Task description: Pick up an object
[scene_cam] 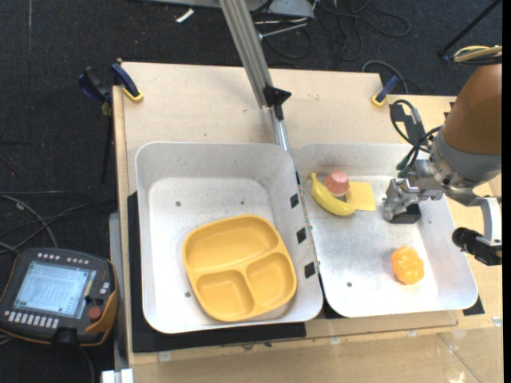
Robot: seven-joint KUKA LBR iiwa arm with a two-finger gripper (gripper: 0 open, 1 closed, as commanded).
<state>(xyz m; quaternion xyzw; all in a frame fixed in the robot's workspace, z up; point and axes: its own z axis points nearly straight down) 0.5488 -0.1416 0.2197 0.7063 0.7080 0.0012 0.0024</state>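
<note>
Gripper (401, 207): metallic, blocky, dark at the tip, hanging low over the right bin (447, 294) near its upper right part. From this slant I cannot tell how it is set, and nothing is visibly caught in it. Above it the arm (477, 126) shows a rounded orange-brown band over a smooth grey wrist, with black cable looped along the side.

Right bin: shallow, white, rounded corners, floor faintly speckled with a few small dark dots. Contents:
- Banana (329, 199), yellow, curved, glossy like plastic, lying in the upper left part of the bin.
- Small pink rounded piece (338, 182) sitting on or against the banana's upper curve.
- Flat pale yellow square (362, 197), matte, thin, touching the banana on its right side and lying between the banana and the gripper.
- Orange lumpy object (408, 265), bumpy surface, standing alone lower in the bin, apart from the gripper.

Left bin (160, 182): same white shell. Holds a yellow divided tray (239, 267), smooth plastic, rounded-rectangular, three compartments, lying tilted toward the lower right part.

Bench (200, 102): pale wood board, with yellow-tipped clamps at its corners. A ribbed metal pole (247, 38) slants down to the seam between the bins. A grey teach pendant (56, 294) with a screen sits off the bench at lower left.
</note>
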